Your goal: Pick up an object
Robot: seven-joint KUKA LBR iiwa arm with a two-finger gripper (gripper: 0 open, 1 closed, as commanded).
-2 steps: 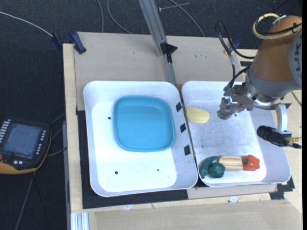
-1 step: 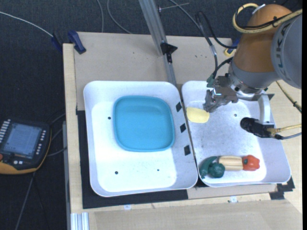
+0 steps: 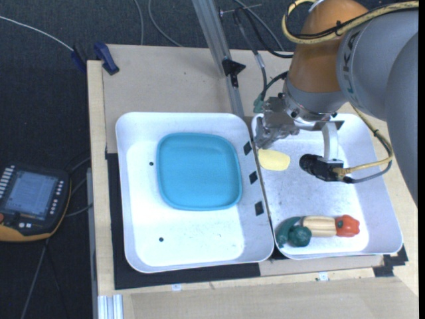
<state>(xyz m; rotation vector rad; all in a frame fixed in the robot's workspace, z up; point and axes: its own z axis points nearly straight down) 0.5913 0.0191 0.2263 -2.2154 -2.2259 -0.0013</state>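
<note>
My gripper (image 3: 267,137) hangs over the far left corner of the right bin (image 3: 376,190), close to the wall shared with the left bin. A pale yellow, rounded object (image 3: 275,160) lies on the bin floor just below and in front of the gripper, very near it; whether they touch is unclear. Along the right bin's near edge lie a dark green lump (image 3: 294,234), a tan wooden stick (image 3: 320,226) and a red piece (image 3: 346,226) at the stick's right end.
The left bin (image 3: 136,205) holds a square light-blue plate (image 3: 199,171) with rounded corners. A metal pole (image 3: 216,32) slants up behind the bins. A teach pendant (image 3: 30,198) lies on the floor at the left.
</note>
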